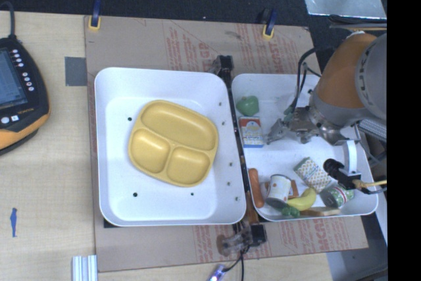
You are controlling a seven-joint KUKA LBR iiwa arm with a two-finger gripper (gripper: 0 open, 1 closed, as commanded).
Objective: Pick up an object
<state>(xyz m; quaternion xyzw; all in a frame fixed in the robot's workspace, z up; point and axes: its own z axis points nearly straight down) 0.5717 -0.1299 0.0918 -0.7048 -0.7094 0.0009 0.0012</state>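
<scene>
Two shallow white bins sit side by side on the surface, the left bin (108, 141) carrying a yellow divided plate (172, 141) and the right bin (289, 85) carrying all the small clutter. The grey arm (348, 85) reaches in from three o'clock, and its tool (284, 128) hangs low over the middle of the right bin, its dark fingers pointing toward nine o'clock. I see nothing between those fingers, and from where I stand I cannot tell how far apart they are (they blur into a dark tangle). Nearest candidate, I would judge, is the small red-and-white carton (250, 131), lying just beside the tool at nine o'clock with its long axis running twelve to six. A green lump (248, 104) rests just past the carton at twelve o'clock. Most other items crowd the bin's six o'clock edge: a banana (304, 199), a can (278, 187), a patterned packet (311, 173) and an orange stick (254, 186). Reaching the carton would call for a short shift toward nine o'clock, with the fingers closing across its narrow width.
</scene>
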